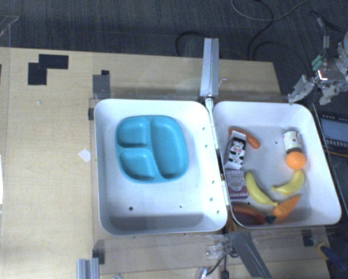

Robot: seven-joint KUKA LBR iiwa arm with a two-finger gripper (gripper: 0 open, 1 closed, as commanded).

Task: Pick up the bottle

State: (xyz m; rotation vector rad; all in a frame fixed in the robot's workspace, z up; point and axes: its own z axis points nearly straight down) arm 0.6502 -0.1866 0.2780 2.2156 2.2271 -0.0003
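1 small white bottle (291, 140), yellow-labelled

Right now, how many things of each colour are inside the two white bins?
Blue: 1, the blue divided plastic plate
Yellow: 2, the two yellow toy bananas
Orange: 3, the round orange ball and two orange toy carrots
White: 2, the small white bottle and the white printed carton
Total: 8, leaving out two items along the right bin's near left side that I cannot identify.

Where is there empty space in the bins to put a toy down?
Left bin: bare white floor below and right of the blue tray. Right bin: a small bare patch between the carton and the bottle; its lower half is crowded with bananas and carrots.
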